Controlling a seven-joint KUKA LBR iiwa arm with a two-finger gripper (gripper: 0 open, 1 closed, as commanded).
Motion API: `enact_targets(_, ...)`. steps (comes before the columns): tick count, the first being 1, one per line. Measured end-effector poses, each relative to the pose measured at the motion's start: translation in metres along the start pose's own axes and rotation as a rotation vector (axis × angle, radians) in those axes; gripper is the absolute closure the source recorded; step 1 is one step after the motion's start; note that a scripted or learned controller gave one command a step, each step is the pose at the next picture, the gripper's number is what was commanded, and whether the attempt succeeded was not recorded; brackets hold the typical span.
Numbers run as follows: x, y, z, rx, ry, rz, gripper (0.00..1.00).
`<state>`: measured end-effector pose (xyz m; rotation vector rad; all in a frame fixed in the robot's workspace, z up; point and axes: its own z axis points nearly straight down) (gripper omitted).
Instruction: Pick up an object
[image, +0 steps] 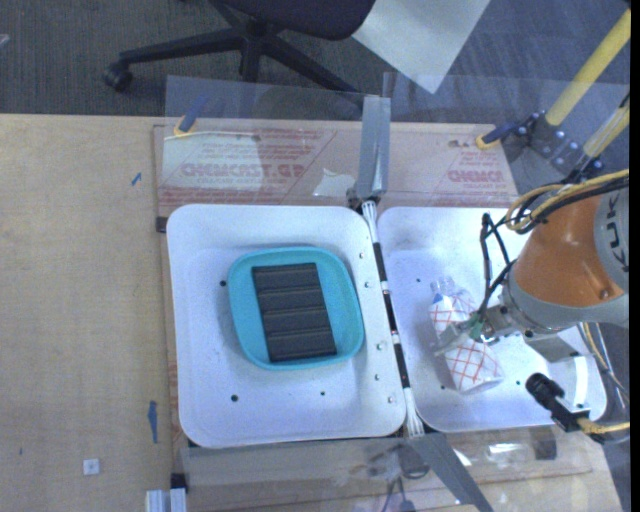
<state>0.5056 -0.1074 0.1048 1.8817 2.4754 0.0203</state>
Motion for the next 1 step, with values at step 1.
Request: enact_targets(1, 0.0221, 0.0699, -0.0779, 0.028, 0.018, -0.07, 1.0)
